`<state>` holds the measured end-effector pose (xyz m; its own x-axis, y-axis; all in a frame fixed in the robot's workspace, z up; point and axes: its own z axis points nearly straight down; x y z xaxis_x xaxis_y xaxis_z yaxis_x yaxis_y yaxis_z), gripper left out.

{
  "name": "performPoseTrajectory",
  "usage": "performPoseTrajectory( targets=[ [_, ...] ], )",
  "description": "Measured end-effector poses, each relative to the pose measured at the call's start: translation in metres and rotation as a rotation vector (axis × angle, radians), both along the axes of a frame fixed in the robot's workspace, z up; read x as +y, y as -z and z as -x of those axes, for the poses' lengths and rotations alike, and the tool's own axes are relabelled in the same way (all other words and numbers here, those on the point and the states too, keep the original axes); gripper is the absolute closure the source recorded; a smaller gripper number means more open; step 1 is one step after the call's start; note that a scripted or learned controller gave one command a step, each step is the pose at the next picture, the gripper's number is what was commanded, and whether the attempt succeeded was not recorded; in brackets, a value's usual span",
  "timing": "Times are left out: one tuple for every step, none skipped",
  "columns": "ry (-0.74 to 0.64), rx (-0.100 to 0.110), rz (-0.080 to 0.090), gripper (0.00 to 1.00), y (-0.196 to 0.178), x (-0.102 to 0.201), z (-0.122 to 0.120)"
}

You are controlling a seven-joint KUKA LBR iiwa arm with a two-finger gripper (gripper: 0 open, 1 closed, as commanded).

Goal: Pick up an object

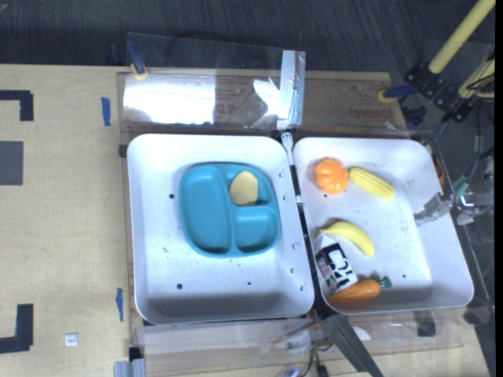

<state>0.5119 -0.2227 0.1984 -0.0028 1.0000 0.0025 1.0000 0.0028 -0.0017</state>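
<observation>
Objects for the pick are spread across both shallow white bins on the pale wooden table (pixel 63 234). In the bin on the view's right (pixel 409 246), a round orange toy fruit (pixel 332 176) sits near the far wall, and just beside it lies a yellow corn cob (pixel 372 183), angled toward the right. Nearer the middle, a yellow banana (pixel 351 236) lies curved. A black-and-white printed carton (pixel 336 267) sits right below the banana, close to the bin's left wall. An orange carrot with a green tip (pixel 357 290) rests against the carton's near end, along the front wall. Over in the bin on the view's left (pixel 149 210), a blue plastic divided tray (pixel 208 218) takes the centre, and a pale yellow lemon-shaped piece (pixel 244 188) sits in its upper right compartment. The end effector (pixel 435 208) shows as a small grey shape at the right bin's right rim, apart from every object; whether it is released or clenched, nobody can tell from here.
</observation>
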Motion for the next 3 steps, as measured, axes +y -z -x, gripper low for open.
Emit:
performPoseTrajectory(
  targets=[
    [-0.151, -0.004, 0.001, 0.00, 0.015, 0.058, -0.085],
    [-0.230, -0.009, 0.004, 0.00, 0.110, 0.061, -0.122],
    [-0.234, -0.011, 0.005, 1.00, 0.099, 0.062, -0.123]
  ],
)
